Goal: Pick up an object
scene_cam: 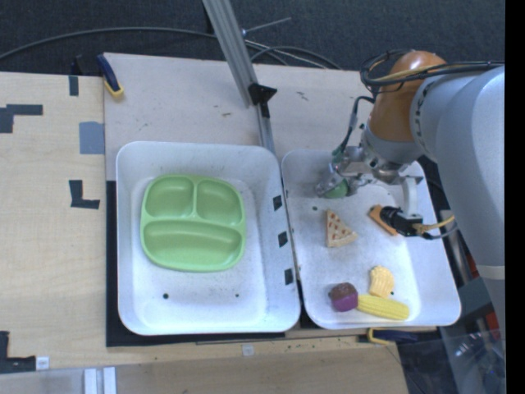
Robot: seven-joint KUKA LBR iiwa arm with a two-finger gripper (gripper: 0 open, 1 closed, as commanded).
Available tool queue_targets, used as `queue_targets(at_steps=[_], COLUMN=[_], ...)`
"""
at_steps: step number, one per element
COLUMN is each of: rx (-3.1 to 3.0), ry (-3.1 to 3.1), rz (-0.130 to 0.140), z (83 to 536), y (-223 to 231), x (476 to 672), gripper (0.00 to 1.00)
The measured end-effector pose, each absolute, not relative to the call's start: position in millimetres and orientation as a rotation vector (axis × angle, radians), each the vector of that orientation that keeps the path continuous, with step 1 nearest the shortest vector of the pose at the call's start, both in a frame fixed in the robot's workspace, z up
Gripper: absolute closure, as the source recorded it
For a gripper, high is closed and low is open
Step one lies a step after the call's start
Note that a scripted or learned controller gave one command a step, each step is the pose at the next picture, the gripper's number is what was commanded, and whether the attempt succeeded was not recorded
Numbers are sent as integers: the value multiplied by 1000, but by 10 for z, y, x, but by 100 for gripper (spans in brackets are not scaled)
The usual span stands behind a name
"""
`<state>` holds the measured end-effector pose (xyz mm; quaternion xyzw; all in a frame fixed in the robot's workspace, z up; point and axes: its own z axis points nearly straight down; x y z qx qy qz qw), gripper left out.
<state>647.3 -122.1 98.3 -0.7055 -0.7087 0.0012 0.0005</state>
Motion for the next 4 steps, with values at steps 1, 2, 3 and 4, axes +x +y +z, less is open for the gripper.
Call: queue_targets(at_steps=[1, 2, 3, 4], rx=[-2222, -2223, -2222, -2216], ry=[-2226, -2226, -2227, -2224], rz=[-5, -4, -4, 2], z=[1605, 2227, 2750, 2637], y=[-1213, -1266, -1263, -854], x=[6433, 6455, 6465, 6247], gripper=[100, 100, 100, 100])
